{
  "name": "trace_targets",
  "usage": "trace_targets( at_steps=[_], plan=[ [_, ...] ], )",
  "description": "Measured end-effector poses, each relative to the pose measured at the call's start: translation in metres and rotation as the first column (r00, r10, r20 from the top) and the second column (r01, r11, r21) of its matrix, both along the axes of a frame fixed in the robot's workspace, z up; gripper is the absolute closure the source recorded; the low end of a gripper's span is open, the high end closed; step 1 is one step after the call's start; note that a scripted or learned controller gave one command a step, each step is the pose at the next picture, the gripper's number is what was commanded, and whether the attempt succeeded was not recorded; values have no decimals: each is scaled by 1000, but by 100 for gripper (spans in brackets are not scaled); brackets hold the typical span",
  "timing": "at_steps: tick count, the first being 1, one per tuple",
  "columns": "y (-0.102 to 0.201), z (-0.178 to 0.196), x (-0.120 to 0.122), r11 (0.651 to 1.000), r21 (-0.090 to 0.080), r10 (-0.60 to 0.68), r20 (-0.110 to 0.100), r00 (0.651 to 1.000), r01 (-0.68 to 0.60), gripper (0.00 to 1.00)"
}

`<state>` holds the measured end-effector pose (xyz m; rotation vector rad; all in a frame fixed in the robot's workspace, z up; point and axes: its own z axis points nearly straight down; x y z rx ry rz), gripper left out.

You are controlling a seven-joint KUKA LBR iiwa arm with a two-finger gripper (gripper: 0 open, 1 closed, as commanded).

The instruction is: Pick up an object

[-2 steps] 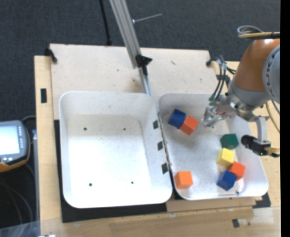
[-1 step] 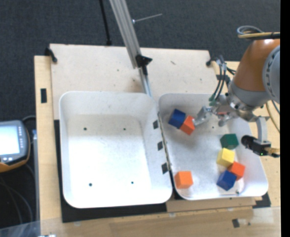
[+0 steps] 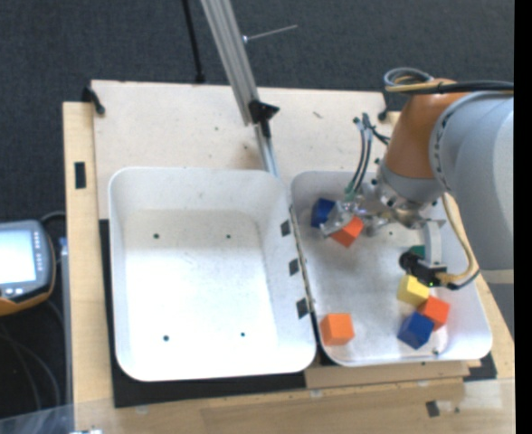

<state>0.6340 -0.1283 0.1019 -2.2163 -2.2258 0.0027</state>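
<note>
Orange plastic cube point(image 3: 346, 232) sat at my end effector point(image 3: 349, 221) in the right white bin point(image 3: 470, 337); whether I gripped it I could not tell.

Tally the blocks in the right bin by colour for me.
Orange: 3, one by the gripper, one at the front, one at the right
Blue: 2
Yellow: 1
Total: 6
</note>
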Motion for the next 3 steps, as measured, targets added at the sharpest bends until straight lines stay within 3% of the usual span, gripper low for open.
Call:
trace_targets(
  at_steps=[1, 2, 3],
  plan=[
    [-3, 16, 0, 1000, -3, 2, 5, 1000, -2, 100],
    [-13, 3, -7, 1000, 0, -4, 7, 1000, 4, 100],
    [76, 100, 8, 1000, 3, 6, 11, 1000, -6, 100]
  ],
)
